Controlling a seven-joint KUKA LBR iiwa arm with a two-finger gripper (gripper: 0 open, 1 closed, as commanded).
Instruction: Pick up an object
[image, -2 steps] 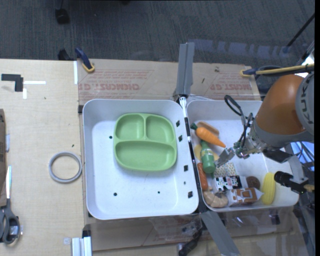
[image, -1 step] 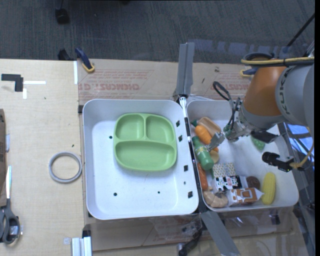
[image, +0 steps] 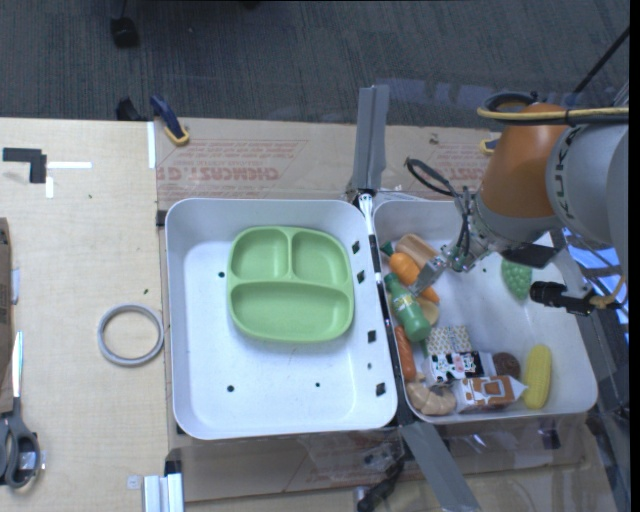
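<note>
Camera view: gripper (image: 432, 272) is seen centre-right of frame, low over the right bin (image: 570, 340), tips close to the bin's left-side clutter. Fingers are too small/blurred; apart vs together can't be told, and nothing is seen clamped btwn them.

Key relation: orange carrot-like item (image: 404, 267) lies just left of the tips, w/ green bottle-shaped item (image: 410, 312) just below-left. Bottle's long axis is run roughly top-to-bottom of frame, slightly slanted. Judged: nearest target is one of these two, so a short move left/down is all that's needed.

Arm pose: arm (image: 545, 170) is reached in from upper right, orange band above wrist, wrist angled down-left toward bin's left wall.

Other stuff: yellow corn-like item (image: 538, 376) lower right of bin, well apart from tips. Left bin (image: 200, 380) is occupied by a green divided plate (image: 292, 284).
</note>
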